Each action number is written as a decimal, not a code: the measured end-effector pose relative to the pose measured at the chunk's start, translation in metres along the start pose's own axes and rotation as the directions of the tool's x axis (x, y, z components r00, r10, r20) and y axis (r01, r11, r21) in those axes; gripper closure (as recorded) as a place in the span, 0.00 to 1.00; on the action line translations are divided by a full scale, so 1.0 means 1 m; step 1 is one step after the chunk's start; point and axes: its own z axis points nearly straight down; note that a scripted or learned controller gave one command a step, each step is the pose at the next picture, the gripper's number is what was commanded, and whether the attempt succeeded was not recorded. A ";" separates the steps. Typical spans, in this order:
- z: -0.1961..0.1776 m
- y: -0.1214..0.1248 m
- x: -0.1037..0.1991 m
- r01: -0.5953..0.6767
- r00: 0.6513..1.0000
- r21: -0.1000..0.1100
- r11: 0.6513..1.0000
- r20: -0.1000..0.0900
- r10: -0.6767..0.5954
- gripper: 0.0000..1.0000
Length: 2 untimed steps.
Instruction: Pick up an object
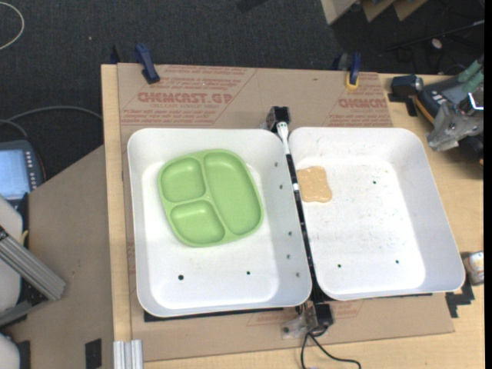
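Two shallow white bins sit side by side on a brown cardboard sheet printed with red lettering, which covers the surface point(231, 91).

Left bin point(154, 283): holds a light green divided plate point(211, 197) with three compartments. It lies flat in the upper half of the bin, turned at a slant to the bin walls. The lower half of the bin floor shows two small dark dots.

Right bin point(407, 267): holds a flat tan piece point(314, 184), roughly square, that looks like a slice of toy bread. It lies against the bin's left wall, in the upper left part, just beside the seam where the two bins meet. The bin floor around it is speckled with fine dark marks.

A black clamp point(278, 118) sits at the top of the seam between the bins; another fitting with a cable point(317, 317) sits at the bottom of the seam. A blue clip point(146, 62) and a yellow and blue clip point(354, 74) pin the top edge of the cardboard.

Grey machinery point(453, 114) shows at the upper right edge, off the right bin and well apart from both the plate and the tan piece. Whether this is the gripper, and whether its fingers are spread or pressed together, cannot be told.
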 end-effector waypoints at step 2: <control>0.175 0.000 0.103 0.002 1.000 0.019 1.000 -0.002 -0.002 1.00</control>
